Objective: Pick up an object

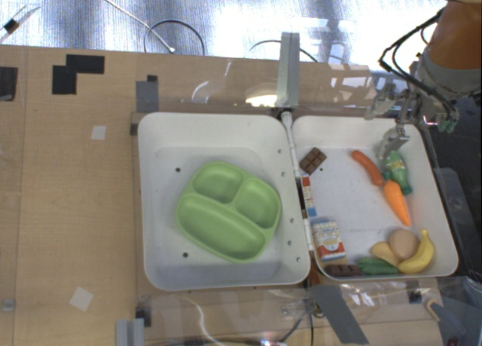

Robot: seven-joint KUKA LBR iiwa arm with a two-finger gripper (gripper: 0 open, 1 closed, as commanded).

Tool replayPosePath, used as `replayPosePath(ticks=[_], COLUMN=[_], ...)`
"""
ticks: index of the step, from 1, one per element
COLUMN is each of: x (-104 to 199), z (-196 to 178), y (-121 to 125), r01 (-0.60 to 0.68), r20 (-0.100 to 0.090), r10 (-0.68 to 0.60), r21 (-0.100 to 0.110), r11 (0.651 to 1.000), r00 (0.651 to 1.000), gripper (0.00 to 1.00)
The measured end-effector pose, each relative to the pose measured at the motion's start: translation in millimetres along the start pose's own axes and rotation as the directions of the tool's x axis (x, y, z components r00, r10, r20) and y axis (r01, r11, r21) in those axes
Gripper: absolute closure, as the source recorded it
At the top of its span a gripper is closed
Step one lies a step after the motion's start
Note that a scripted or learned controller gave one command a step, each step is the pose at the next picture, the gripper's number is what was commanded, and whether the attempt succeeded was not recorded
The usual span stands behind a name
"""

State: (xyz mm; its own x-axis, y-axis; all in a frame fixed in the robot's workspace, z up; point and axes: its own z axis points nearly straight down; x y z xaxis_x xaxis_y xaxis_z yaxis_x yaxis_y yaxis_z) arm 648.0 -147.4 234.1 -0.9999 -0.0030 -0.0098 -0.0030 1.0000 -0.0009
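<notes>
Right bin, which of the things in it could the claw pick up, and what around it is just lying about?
Could be picked:
carrot
red chilli
banana
egg
chocolate piece
small carton

Lying about:
green divided plate in left bin
black cable behind the bins

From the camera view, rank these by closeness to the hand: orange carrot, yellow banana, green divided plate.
Measured from the hand, at the right bin's far edge:
1. Orange toy carrot, just below it in the right bin.
2. Yellow toy banana, at that bin's near right corner.
3. Green divided plastic plate, in the left bin.
</notes>
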Motion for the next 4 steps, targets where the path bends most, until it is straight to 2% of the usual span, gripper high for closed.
replayPosePath(ticks=[1,2,3,4], x=[9,12,8,0], z=[122,146,130,-44], y=[-39,-10,-10,-20], r01=[0.038,0.054,0.058,0.152], r20=[0.009,0.001,0.016,0.015], r10=[-0.038,-0.054,-0.058,-0.152], r21=[0.003,-0.001,0.003,0.007], r11=[0.999,0.999,0.998,0.988], r00=[0.999,0.999,0.998,0.988], gripper=[0.00,0.00,1.00,1.00])
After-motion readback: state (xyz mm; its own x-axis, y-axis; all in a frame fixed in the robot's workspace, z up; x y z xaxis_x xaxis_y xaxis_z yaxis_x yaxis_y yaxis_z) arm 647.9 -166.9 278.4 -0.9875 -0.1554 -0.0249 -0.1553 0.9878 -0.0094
